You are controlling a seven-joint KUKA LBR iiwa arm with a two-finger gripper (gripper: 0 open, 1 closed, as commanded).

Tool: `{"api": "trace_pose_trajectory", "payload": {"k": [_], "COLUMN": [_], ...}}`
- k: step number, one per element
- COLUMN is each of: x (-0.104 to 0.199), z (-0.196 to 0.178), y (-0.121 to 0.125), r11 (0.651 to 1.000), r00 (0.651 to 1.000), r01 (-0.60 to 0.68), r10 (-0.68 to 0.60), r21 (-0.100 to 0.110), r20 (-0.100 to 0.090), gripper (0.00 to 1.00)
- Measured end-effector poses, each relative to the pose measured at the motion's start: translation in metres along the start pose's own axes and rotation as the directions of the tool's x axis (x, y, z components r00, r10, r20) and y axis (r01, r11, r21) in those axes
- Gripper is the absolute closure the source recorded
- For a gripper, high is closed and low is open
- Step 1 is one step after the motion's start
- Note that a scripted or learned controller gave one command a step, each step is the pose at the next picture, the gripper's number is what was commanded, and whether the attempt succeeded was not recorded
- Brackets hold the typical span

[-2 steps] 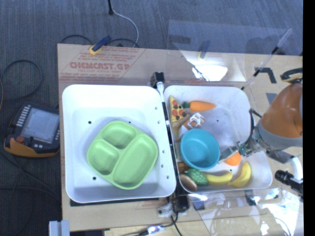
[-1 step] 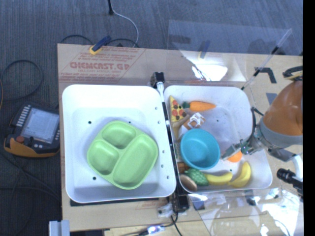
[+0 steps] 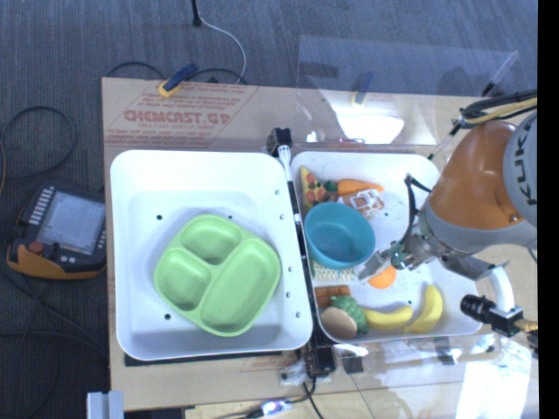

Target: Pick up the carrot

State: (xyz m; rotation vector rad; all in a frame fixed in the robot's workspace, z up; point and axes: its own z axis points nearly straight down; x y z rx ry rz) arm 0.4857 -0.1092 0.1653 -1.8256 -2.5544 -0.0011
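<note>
Landmark: one blue bowl [image 3: 339, 233] in the right bin [image 3: 454, 317], against its left wall.
Bins: two white bins side by side on the desk [image 3: 131, 125].
Left bin [image 3: 140, 199]: one green divided plate [image 3: 218, 273] with three compartments, left of the blue bowl.
Carrot [image 3: 358, 185]: one, orange, lying just behind the blue bowl near the bin's far wall, beside small mixed toy food.
Banana [image 3: 410, 312]: one, yellow, in front and to the right of the blue bowl.
Orange piece [image 3: 382, 278]: one small round item just right of the blue bowl's front edge.
Arm [image 3: 476, 190]: one, right of the blue bowl.
End effector [image 3: 395, 258]: low beside the orange piece, well apart from the carrot; whether it is released or clenched cannot be told.
Pendant [image 3: 57, 234]: one handheld controller on the floor, far left of the blue bowl.
</note>
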Motion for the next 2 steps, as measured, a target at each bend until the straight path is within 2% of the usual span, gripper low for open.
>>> {"api": "trace_pose_trajectory", "payload": {"k": [1,2], "x": [0.072,0.125], "z": [-0.035,-0.103], "y": [0.024,0.043], "r11": [0.983,0.969], "r00": [0.983,0.969], "r01": [-0.182,-0.247], "r10": [0.182,0.248], "r21": [0.002,-0.001], "r20": [0.002,0.003], "gripper": [1.00,1.00]}}
